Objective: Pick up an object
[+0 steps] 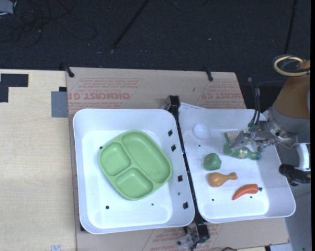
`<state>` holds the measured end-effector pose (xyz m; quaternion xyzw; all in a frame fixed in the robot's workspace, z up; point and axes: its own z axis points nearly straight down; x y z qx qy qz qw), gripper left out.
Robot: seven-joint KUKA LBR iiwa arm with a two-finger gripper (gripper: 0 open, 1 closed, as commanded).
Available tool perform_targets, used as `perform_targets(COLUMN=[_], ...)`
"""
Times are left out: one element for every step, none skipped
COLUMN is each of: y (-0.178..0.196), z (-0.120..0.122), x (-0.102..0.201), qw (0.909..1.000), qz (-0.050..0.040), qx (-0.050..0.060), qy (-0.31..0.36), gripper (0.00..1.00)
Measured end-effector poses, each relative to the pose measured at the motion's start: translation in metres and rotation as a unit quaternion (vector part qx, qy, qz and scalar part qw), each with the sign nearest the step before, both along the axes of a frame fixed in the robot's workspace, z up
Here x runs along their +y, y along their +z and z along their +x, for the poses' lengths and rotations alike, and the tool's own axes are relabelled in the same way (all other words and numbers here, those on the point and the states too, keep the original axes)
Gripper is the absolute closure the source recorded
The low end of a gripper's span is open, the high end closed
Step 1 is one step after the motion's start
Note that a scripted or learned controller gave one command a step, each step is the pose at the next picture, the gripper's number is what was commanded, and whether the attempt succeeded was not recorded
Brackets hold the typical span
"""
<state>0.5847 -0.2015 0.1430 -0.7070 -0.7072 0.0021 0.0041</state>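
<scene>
Reaching in from your right, the gripper (250, 138) sits low in the right bin (275, 205), right over a green-and-clear object (240, 151); you cannot tell whether it grasps it. Nearby lie a white ball (201, 130), green pepper (212, 161), orange toy (222, 179) and red chili (245, 191). Your left bin (89, 203) holds a green divided plate (135, 164).

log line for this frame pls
gripper low in right bin | over green item | grasp unconfirmed | green tray in left bin
</scene>
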Motion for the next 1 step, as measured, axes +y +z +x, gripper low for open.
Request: perform_targets(y=[-0.0453], z=[0.0036], x=[-0.0024], qw=[0.9999], qz=[-0.0065], qx=[-0.010], qy=[0.000], gripper=[0.00])
